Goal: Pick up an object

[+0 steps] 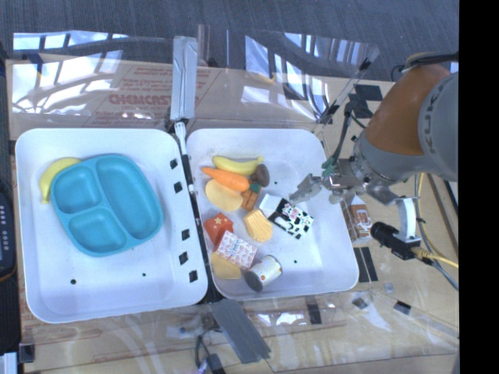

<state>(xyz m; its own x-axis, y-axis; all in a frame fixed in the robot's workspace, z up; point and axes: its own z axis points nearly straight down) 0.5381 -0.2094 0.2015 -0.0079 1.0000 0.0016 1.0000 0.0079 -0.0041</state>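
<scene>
On the left of the table [405,318], your left bin [47,287] held a blue tray [107,203] with three compartments, lying at a slant. A banana [51,175] curved just beside the tray's upper-left rim, touching it or nearly so.

Past the divider, your right bin [327,263] carried the clutter, mostly crowded toward its left half. At the top of the heap lay a second, smaller banana [236,164], with a carrot [226,179] right below it and a dark brown piece [260,175] at the banana's right end. Under the carrot sat a pale yellow round piece [222,196]. Lower down you had a red block [217,228], a yellow ridged piece [258,225] beside it, and a white packet with red dots [235,248] overlapping a yellow wedge [225,267]. A small can [266,270] lay tipped on its side near the bin's front. To the right of the ridged piece, a black-and-white spotted box [292,219] lay flat.

Your end effector [312,187] hung over the right part of this bin, just above and to the right of the spotted box, pointing left. Nothing sat between its fingers, and how far they were spread you could not tell from that angle. The arm [409,123] came in from the right.
</scene>
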